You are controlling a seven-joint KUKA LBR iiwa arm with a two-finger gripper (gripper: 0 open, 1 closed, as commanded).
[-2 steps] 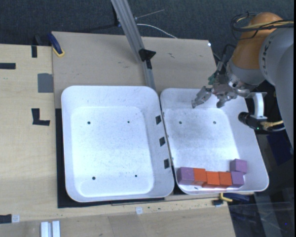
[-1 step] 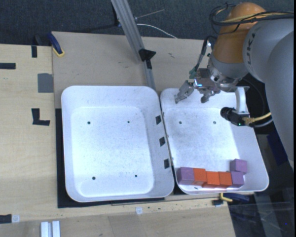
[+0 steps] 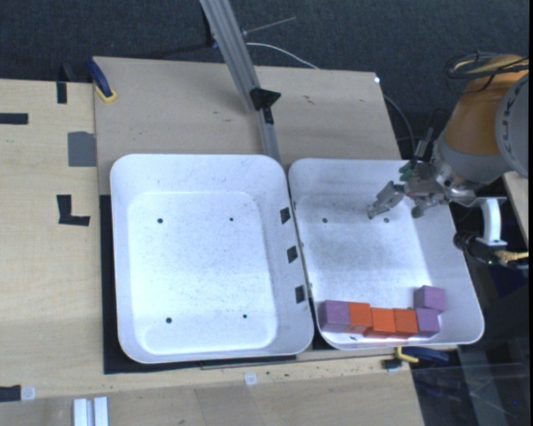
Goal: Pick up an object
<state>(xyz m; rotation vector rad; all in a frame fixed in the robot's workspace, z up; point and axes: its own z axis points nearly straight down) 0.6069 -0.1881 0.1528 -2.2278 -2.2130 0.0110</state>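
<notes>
So the blocks (image 3: 384, 318) are all bunched in a row along the near edge of the right bin (image 3: 338, 185): a purple one at the left end, a couple of orange ones in the middle, and two more purple ones stacked up at the right end by the corner. They're touching each other, which is gonna make getting a finger in between kind of annoying.

My gripper (image 3: 396, 198) is up in the far part of that same bin, well apart from the row, hanging over bare floor with nothing between its fingers. Whether they're spread or pinched together, honestly can't tell from this angle.

I'd say I'm at the approach step, nothing picked yet. Next move means swinging toward the near edge and dropping onto an end block, probably the left purple one.

The left bin (image 3: 195, 247) just has specks and a few dark dots.
</notes>
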